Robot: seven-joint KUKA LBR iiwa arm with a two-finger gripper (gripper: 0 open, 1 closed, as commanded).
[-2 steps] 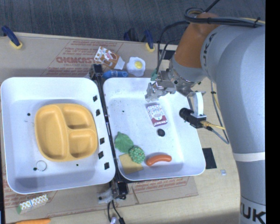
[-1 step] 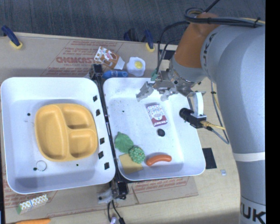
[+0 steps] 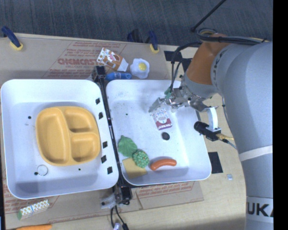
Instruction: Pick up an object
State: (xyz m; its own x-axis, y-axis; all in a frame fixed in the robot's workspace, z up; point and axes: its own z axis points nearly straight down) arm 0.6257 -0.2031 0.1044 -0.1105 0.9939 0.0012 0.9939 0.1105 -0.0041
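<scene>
The fingers hang low in the right bin, and I cannot tell if they are apart or together, because they look small and blurry here. Just below them lies a small red and white packet. Its top edge looks as if it is touching the fingers or very close to them, but I cannot see it held between them. I think the arm is at the step of reaching down for this packet, and nothing is picked up yet. For the next move, the fingers need to sit on both sides of the packet, squeeze it, and then lift straight up. The packet lies flat, so it could slip. A little dark dot lies just past the packet. Farther toward the front of the bin are a green leafy toy, a bumpy green toy, a yellow block and an orange sausage, all close together. The left bin holds a yellow tray. Both bins sit on the table.
</scene>
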